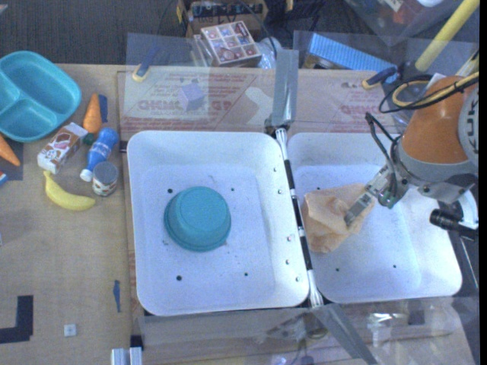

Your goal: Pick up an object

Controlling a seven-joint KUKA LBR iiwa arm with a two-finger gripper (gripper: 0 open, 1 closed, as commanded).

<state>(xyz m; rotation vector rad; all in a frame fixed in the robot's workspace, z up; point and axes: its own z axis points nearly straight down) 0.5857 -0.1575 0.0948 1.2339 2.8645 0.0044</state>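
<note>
Along the near edge of the bench, clear plastic sheeting (365, 329) blurs whatever lies beneath it. Above that sit the two white bins. The left bin (152, 166) holds a teal bowl (198, 218) turned upside down, resting on the bin floor well apart from the walls. The right bin (426, 280) holds a tan, crumpled object (326, 215) near its left wall; it could be a paper bag or soft cloth, and its make is hard to tell. The gripper (358, 211) reaches in from the right and its tip lies over the right edge of that tan object. Whether its fingers are spread or closed cannot be made out, nor whether the tip touches the object. The arm's orange band (434, 135) is partly cut off at the frame's right.

Left of the bins, on the wood bench, lie a banana (67, 196), a small can (106, 179), a blue and white bottle (100, 153), a small carton (61, 147), a carrot (93, 114) and a teal divided dish (34, 93) cut by the left edge. Farther back stands a patterned box (228, 42), behind glare from more clear sheeting, with dim clutter beyond it.
</note>
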